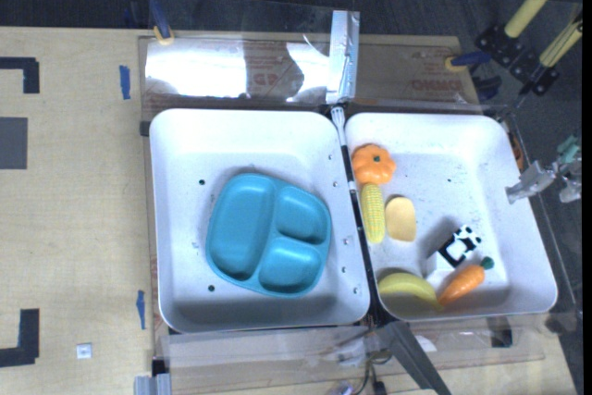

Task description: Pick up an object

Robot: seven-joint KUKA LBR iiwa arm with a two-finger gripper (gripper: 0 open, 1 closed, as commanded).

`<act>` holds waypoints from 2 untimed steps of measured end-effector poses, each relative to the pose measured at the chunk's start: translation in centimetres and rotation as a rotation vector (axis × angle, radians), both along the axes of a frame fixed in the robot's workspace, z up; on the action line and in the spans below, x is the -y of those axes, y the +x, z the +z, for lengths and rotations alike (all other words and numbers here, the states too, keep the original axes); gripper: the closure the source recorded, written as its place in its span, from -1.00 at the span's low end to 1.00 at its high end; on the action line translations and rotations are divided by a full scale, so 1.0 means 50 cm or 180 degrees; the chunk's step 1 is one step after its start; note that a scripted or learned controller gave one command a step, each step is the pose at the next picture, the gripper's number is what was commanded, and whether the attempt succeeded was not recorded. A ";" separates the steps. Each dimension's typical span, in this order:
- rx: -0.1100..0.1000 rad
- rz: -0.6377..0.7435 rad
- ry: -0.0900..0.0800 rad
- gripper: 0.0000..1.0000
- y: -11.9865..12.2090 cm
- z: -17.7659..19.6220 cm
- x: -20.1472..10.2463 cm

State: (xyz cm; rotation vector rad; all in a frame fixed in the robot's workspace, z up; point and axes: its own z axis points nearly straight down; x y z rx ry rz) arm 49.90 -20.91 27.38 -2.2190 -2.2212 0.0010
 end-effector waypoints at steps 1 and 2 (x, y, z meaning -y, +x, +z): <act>-0.0012 0.0681 0.0011 -1.00 -0.013 -0.279 0.023; 0.0031 0.0850 -0.0012 -1.00 0.004 -0.151 -0.031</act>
